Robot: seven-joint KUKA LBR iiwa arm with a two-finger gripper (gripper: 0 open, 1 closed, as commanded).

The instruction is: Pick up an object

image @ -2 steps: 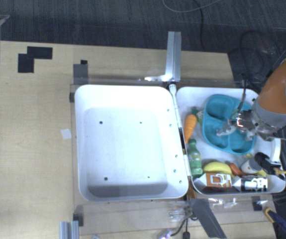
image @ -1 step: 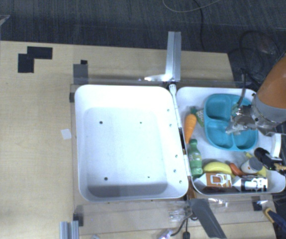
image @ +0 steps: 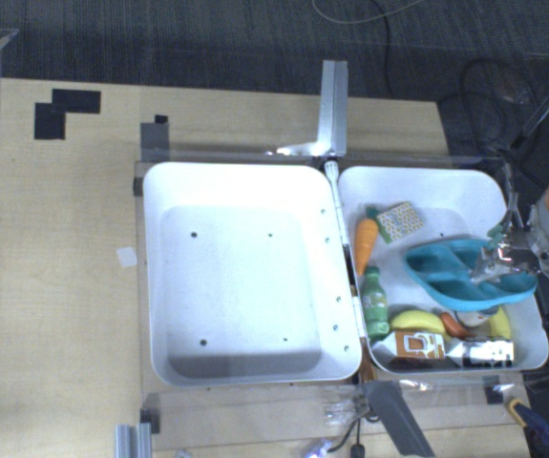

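Note:
The right bin [image: 446,181] holds a pile of small items. A teal-blue bowl [image: 455,273] lies tilted over the pile, partly covering a yellow banana [image: 417,321] and a red piece [image: 453,325]. My gripper [image: 499,259] reaches in from the right and is shut on the bowl's right rim, which sits between its fingers. An orange carrot [image: 365,243] and a green bottle [image: 375,301] lie along the bin's left wall. A speckled grey pad [image: 400,219] rests near the back.
A brown carton [image: 419,347] and a dark bottle with a white label [image: 482,353] lie along the right bin's front wall. The left bin [image: 236,275] stands beside it. A metal post [image: 334,103] rises behind the divider. Cables trail at the far right.

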